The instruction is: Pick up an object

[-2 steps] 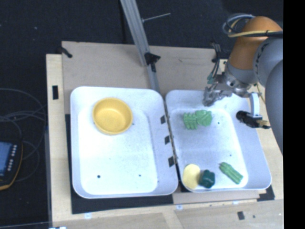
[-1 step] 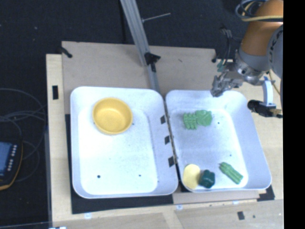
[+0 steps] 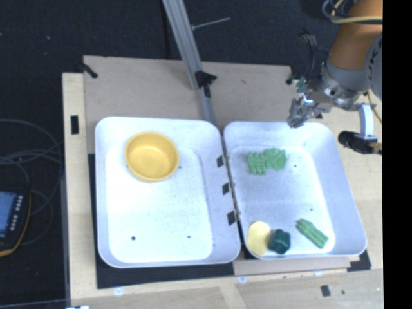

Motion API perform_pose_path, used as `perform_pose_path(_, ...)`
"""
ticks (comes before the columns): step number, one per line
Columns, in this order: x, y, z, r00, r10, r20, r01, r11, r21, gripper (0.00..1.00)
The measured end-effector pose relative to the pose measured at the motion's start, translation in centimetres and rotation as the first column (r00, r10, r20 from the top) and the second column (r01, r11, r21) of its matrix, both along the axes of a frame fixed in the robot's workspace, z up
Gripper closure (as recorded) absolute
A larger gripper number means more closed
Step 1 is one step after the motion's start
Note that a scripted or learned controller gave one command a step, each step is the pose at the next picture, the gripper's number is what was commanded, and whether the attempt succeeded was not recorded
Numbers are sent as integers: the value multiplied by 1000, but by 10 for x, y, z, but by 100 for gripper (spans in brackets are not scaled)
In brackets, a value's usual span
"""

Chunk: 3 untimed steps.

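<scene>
Grey arm w/ orange band (image 3: 359, 18) reaches in from the right; its jaws (image 3: 300, 116) hang over the far rim of the right shallow white plastic bin (image 3: 341, 192), near that bin's back edge, nothing seen betw. them; can't tell whether they are spread or pressed together, too small and dark at this angle. In the right bin: a flat light-green leafy-shaped toy (image 3: 266, 161) lies in the far half, roughly mid-width, well apart from the jaws. Along the near edge, a small pale yellow rounded object (image 3: 258, 235) sits at the near-left corner, touching a dark green blocky object (image 3: 280, 241) just beside it on the right. A ribbed light-green oblong piece (image 3: 312, 232) lies near those two, angled, towards the near-right corner, apart from the dark green one. The left shallow white plastic bin (image 3: 154, 237) holds a round yellow plastic bowl (image 3: 152, 156), upright, in its far-left part. Both bins sit side by side on a pale wood surface (image 3: 141, 82). A grey metal rail (image 3: 183, 34) slants down from the top to the seam betw. the bins.
</scene>
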<state>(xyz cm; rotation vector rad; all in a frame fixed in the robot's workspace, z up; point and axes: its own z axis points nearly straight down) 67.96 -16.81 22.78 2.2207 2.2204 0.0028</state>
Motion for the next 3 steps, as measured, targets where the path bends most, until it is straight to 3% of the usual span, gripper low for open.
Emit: perform_pose_path(3, -57, 137, 10, 1000, 4, 0, -4, 1000, 1, 100)
